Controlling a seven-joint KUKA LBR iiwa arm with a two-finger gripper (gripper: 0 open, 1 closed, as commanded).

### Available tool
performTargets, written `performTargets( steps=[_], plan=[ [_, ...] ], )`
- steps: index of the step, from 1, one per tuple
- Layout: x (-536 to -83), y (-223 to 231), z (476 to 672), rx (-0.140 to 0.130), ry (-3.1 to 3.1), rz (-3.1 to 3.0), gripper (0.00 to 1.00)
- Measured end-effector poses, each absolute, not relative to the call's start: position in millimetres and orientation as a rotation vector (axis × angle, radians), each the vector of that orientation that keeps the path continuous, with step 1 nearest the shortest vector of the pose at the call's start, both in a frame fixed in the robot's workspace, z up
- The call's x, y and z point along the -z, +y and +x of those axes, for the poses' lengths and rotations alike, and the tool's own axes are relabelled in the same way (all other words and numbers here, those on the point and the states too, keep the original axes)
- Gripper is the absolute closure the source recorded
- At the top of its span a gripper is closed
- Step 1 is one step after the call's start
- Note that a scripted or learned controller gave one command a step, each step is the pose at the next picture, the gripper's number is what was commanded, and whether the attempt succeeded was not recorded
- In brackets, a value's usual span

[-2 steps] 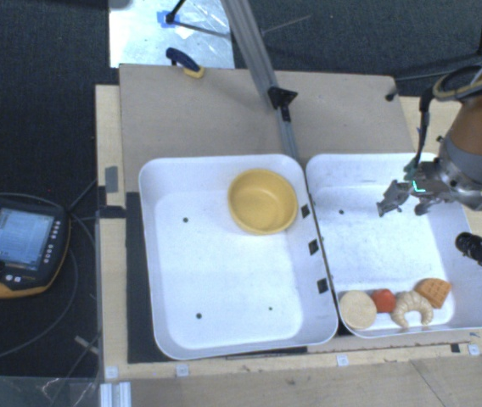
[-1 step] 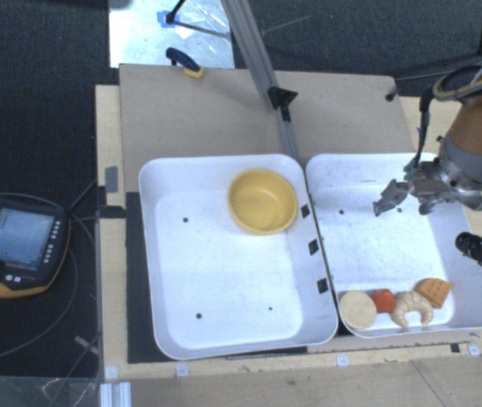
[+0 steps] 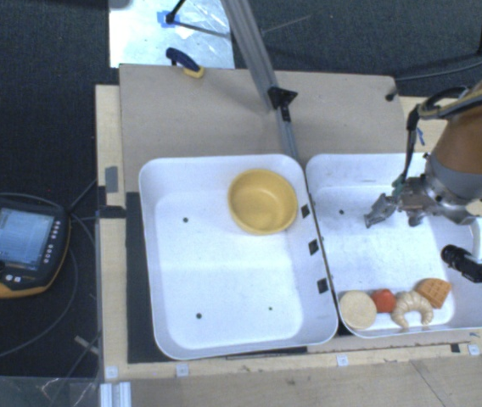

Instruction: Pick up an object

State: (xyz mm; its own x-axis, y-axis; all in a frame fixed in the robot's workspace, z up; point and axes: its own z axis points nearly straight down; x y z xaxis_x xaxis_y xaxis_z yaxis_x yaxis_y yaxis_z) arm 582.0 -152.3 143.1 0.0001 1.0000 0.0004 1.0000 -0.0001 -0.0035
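In the right-hand white plastic bin (image 3: 343, 176), far half, the grey two-finger gripper (image 3: 380, 214) hangs over bare floor, pointing left. Fingers look pinched together with nothing between them, though it's small at this angle, so treat that loosely. Grey arm with the orange band (image 3: 470, 138) comes in from the right over the bin's far right corner.

All the pickable stuff in that bin sits in a row along the near wall, well apart from the gripper: a round pale cream disc (image 3: 359, 309) at the left, a small red round piece (image 3: 383, 299) just beside it, a tan croissant-shaped piece (image 3: 412, 308) touching or nearly touching the red one, and an orange-brown waffle-textured wedge (image 3: 433, 292) at the right end, slightly farther back.

Left white bin (image 3: 165, 312) holds a yellow round plastic bowl (image 3: 262, 200), upright, at its far right corner, close to the divide between the bins.

Off the bench to the left, a handheld control pendant with a lit screen (image 3: 16, 244) lies on the dark floor.
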Motion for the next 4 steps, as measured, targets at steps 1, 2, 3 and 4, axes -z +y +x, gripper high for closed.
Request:
performTargets(
  steps=[1, 2, 3, 4],
  plan=[
    [-91, -152, 581.2, -0.003, -2.22, -2.219, 0.0],
    [-104, -152, 582.7, 0.002, -2.222, -2.223, 1.0],
    [-165, -149, 589.6, 0.006, -2.226, -2.224, 1.0],
    [-212, -153, 598.0, 0.004, -2.225, -2.224, 1.0]
  ],
)
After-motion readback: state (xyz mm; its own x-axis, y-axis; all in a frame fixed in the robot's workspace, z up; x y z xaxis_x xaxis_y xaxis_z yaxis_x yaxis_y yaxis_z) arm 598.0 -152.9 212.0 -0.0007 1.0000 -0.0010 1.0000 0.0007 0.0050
